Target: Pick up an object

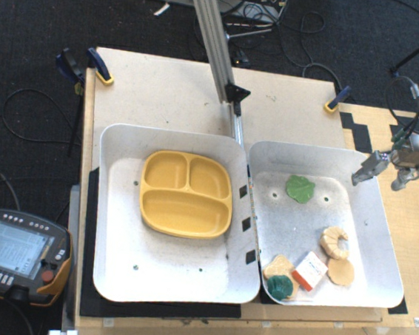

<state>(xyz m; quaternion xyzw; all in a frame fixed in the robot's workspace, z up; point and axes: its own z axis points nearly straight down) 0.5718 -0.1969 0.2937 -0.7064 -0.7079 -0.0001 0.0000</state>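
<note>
The gripper (384, 172) hung by the right bin's (381, 233) edge, jaws wide, holding nothing, probably before choosing an object.

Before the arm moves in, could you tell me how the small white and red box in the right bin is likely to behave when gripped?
The white and red box looks flat-sided, so it probably won't roll. It seems small and likely light. Wedged between a tan piece and a round tan piece, it may nudge them when lifted.

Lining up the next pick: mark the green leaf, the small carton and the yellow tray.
green leaf (300, 189), camera view, its middle
small carton (310, 271), camera view, white top face
yellow tray (184, 214), camera view, floor of its long compartment
</note>
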